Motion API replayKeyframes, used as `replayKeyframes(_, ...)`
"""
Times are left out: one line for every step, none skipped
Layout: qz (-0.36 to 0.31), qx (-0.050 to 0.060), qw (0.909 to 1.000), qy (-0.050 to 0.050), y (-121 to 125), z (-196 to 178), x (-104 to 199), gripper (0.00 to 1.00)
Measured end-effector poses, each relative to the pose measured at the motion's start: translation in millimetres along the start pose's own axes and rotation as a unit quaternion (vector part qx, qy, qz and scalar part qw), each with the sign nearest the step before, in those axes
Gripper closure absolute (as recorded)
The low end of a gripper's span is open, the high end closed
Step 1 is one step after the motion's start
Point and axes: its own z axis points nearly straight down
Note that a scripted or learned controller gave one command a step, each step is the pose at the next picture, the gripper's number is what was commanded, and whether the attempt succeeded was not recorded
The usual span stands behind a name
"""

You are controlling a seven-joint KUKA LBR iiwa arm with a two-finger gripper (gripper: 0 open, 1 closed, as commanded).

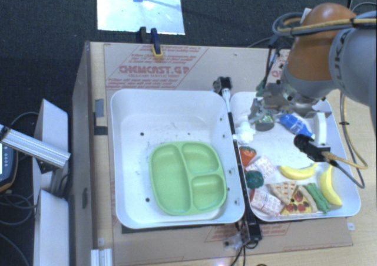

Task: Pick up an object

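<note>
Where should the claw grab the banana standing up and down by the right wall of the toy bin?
Probably across the middle of the banana, coming straight down from above. It lies flat and runs lengthwise along the right bin's wall, so the claw would close across its narrow width. The green vegetable sits close on its left, leaving little room for a finger.

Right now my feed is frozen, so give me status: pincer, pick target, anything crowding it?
Pincer low in right white bin, over small grey-green object; grip unconfirmed. Blue object close beside. Bananas and pizza slice toward the front.
</note>
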Motion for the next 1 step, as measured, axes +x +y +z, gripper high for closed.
replayKeyframes(-0.001, 0.0, 1.0, 0.0, -41.4, -14.6, 39.2, 1.0)
